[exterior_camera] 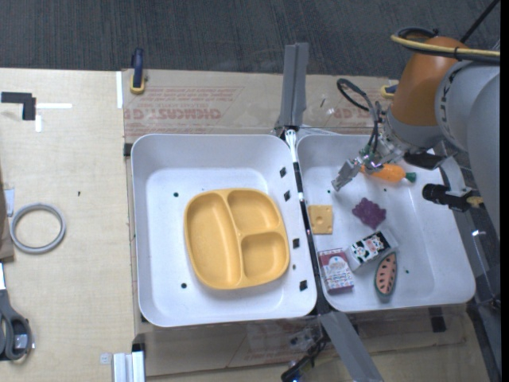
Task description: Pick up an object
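The pincer hangs over the right bin, beside the orange carrot toy; whether its fingers are apart cannot be told. The purple grapes lie just below the carrot toy.

Both white bins look like smooth plastic with a slight sheen, and the yellow divided tray is glossy plastic too. My bench is pale matt wood, with brown cardboard behind. My pincer looks like dull grey metal.
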Robot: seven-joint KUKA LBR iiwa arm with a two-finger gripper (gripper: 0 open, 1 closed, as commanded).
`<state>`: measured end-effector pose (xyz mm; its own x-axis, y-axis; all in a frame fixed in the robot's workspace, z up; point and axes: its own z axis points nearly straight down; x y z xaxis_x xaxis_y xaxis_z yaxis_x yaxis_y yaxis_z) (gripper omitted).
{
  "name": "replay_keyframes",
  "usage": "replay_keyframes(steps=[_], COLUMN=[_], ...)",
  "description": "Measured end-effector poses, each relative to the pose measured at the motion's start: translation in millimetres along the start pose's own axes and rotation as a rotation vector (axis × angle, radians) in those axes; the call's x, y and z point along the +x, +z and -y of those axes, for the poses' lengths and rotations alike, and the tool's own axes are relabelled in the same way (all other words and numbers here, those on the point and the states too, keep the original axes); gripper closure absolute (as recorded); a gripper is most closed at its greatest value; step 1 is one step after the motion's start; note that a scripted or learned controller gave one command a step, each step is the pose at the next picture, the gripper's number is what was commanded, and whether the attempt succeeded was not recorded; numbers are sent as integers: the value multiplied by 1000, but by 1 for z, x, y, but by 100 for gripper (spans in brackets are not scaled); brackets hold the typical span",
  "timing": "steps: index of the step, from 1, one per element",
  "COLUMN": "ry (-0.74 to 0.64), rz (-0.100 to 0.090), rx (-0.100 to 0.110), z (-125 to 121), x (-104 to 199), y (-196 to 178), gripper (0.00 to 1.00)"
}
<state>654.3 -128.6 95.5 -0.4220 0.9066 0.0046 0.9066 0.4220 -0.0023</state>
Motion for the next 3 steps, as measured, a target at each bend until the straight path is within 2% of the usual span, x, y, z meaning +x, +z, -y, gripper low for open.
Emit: replay_keyframes(steps=[1, 2, 3], ry=[60, 198, 199], rz=[6, 5, 6], rx=[-3, -2, -3], z=[30, 77, 76], x=[-20, 14, 13], y=[3, 4, -6], gripper=[0, 0, 100])
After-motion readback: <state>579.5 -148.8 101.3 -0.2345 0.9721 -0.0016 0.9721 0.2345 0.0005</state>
